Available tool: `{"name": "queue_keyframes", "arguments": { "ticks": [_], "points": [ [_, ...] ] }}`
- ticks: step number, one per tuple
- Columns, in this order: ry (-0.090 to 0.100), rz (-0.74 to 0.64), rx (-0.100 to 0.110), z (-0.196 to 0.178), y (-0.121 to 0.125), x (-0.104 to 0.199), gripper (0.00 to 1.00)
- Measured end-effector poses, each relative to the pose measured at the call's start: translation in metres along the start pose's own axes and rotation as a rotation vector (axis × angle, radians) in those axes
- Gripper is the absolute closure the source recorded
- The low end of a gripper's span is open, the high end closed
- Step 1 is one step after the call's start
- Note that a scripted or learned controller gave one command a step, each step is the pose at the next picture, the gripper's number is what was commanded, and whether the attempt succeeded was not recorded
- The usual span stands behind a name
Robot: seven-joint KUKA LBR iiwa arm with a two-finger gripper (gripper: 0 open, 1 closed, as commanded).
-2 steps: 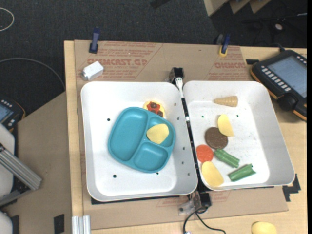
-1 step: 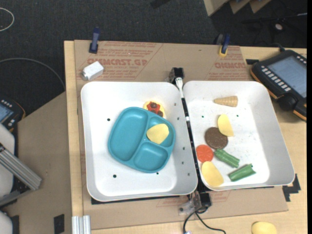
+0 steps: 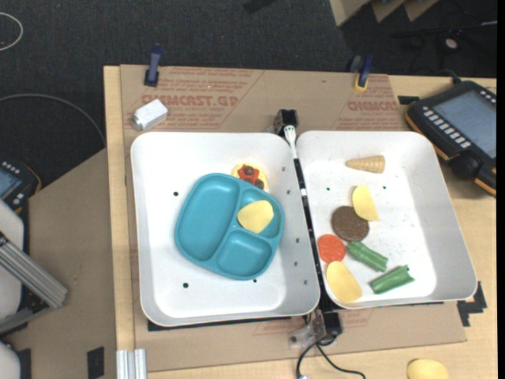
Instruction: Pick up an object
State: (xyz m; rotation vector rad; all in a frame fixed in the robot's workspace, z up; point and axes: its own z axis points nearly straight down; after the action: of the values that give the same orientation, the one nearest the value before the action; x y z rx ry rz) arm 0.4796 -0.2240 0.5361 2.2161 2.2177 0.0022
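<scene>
Blue tray (image 3: 207,226) in left bin (image 3: 154,212), yellow piece (image 3: 256,215) on it.

Red and yellow item (image 3: 249,174): partly hidden behind the upper rim of the blue divided plate (image 3: 213,227), at its 12 o'clock; its kind cannot be told.
Yellow object (image 3: 427,368): cut off by the bottom edge, at 5 o'clock of the right bin (image 3: 450,212).
Tablet device (image 3: 465,125): cut off by the right edge, at 2 o'clock.
Printed lettering on the cardboard (image 3: 189,99): only partly legible.
</scene>
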Motion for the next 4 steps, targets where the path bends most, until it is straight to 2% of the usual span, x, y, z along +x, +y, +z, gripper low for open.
{"name": "queue_keyframes", "arguments": {
  "ticks": [1, 2, 3, 4],
  "points": [
    [0.003, -0.001, 0.005, 0.000, 0.000, 0.033, 1.00],
    [0.004, 0.004, 0.008, 0.066, -0.001, -0.001, 1.00],
    [0.000, 0.000, -0.001, 0.029, 0.000, 0.000, 1.00],
    [0.000, 0.000, 0.000, 0.000, 0.000, 0.000, 1.00]
  ]
}}
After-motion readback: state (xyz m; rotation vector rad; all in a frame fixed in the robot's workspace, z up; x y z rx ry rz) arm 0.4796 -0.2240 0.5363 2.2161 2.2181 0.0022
